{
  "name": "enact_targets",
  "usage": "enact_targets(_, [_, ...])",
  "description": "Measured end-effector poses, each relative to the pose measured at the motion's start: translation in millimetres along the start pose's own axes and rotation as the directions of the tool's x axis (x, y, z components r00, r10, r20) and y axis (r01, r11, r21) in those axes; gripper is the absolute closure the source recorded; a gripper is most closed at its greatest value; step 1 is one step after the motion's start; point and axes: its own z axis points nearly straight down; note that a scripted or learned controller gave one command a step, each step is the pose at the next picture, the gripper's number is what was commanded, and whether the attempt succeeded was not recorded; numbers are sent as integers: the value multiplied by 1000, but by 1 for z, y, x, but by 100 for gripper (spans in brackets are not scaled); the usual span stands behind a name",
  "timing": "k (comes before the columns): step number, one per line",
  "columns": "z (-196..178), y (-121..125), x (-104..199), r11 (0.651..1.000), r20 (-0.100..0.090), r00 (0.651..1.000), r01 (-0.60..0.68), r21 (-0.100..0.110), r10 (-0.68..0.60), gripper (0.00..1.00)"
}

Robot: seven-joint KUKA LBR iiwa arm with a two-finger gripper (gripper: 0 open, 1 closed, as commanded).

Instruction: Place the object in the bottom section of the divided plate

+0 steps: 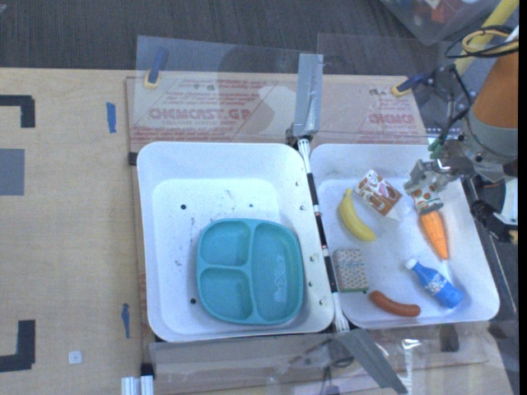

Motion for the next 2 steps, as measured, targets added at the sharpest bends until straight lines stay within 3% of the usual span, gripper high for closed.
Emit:
enact_targets(1, [-30,-31,82,965,-2,965,-261,5,261,100])
enact_targets(2, [2,-69,156,1000,-3,1000,12,6,-12,100])
